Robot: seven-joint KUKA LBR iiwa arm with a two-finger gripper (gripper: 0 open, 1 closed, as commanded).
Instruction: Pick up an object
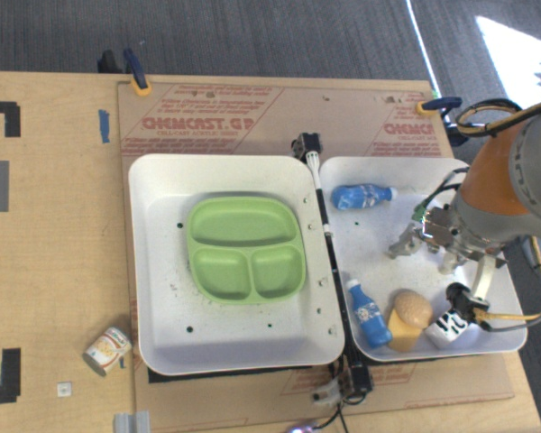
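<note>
The gripper (426, 251) hangs over the middle of the right bin (491, 348), and its 2 metal fingers look spread apart with nothing between them. I judge the pick has not yet been made: this is the approach, before any grasp.

3 candidates lie in that bin. A blue bottle (361, 195) lies on its side near the far wall, well apart from the gripper. A second blue bottle (367, 314) lies along the near left wall, and a bread roll (410, 314) sits just beside it, perhaps touching. The roll is the closest to the gripper.

The next move calls for choosing 1 of them, centring the fingers over it, turning the wrist to straddle its narrow side, and descending.

The bottles look like smooth, hard plastic, rounded and likely to roll or slip. The roll is tan, domed and matte, probably soft or foam-like. The bins are shallow, smooth white plastic with rounded corners. In the left bin (153, 242) lies a green plate (245, 246), glossy, with 3 compartments.
</note>
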